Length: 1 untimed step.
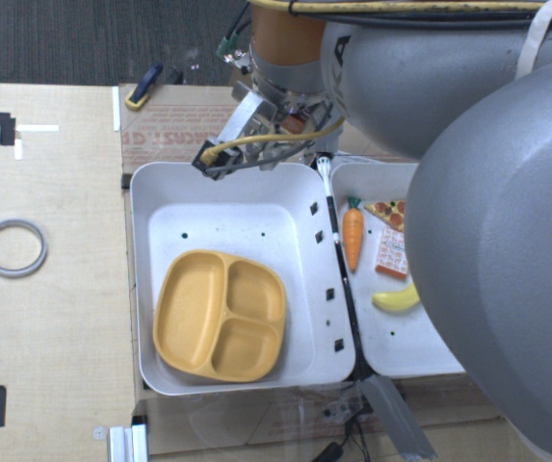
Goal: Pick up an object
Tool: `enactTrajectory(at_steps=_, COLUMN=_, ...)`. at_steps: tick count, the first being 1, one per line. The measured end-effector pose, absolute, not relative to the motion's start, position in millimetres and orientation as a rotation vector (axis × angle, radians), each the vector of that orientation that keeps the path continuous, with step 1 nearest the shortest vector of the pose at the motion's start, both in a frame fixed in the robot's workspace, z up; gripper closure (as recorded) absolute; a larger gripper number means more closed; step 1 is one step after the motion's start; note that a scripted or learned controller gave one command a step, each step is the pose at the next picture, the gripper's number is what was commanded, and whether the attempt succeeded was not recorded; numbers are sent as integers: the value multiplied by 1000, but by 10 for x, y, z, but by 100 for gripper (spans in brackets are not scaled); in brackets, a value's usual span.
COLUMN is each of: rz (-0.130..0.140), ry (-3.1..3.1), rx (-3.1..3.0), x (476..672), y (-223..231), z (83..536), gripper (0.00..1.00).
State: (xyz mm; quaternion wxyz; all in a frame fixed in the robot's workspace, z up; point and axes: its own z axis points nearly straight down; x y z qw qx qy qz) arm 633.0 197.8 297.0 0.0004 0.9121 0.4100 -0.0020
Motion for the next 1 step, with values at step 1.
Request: enactTrajectory(at_steps=1, rz=-6, ry=1171, rx=2915, x=6511, y=1327, z=4407, gripper=100)
